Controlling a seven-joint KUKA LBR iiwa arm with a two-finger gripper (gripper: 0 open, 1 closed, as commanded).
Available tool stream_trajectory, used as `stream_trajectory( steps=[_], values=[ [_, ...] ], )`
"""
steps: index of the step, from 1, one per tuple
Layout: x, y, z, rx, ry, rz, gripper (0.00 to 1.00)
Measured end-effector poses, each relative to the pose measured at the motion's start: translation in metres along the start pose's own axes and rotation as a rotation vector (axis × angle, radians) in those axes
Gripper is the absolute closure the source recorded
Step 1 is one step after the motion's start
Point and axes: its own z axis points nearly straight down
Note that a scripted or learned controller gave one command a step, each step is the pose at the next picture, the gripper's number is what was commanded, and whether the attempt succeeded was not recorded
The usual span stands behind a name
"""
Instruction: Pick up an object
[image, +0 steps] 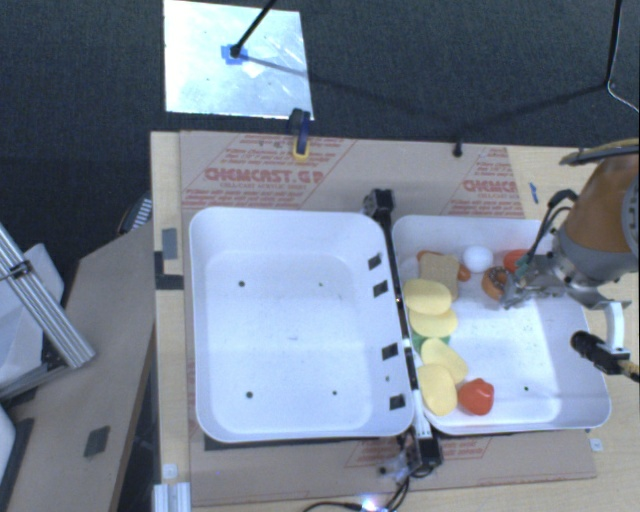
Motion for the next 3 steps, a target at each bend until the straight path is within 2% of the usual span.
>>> stream_trajectory(
  steps=[1, 2, 3],
  values=[
    [0.093, -0.06, 0.012, 0.008, 0.006, -0.006, 1.0],
    [0.112, 0.03, -0.096, -0.015, -0.001, -0.007, 1.0],
    [0.181, 0.084, -0.17, -0.011, 0.003, -0.01, 1.0]
  ],
)
